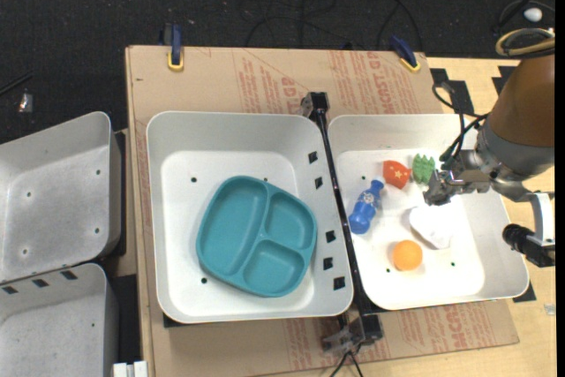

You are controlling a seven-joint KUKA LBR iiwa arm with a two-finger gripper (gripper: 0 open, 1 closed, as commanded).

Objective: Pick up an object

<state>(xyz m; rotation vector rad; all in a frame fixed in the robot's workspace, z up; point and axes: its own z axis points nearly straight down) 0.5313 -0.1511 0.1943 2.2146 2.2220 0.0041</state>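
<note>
Arm reaches from right over right bin [459, 291]; gripper [439, 190] low above white object [430, 227], finger state impossible to tell. Green toy [425, 167], red object [396, 173], blue bottle [365, 207], orange ball [406, 255] lie nearby. Teal divided plate [256, 236] sits in left bin [177, 137].

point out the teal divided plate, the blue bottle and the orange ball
teal divided plate [256, 236], camera view, on the ridge between its compartments
blue bottle [365, 208], camera view, on the middle of its body
orange ball [407, 255], camera view, on the centre of its top
</note>
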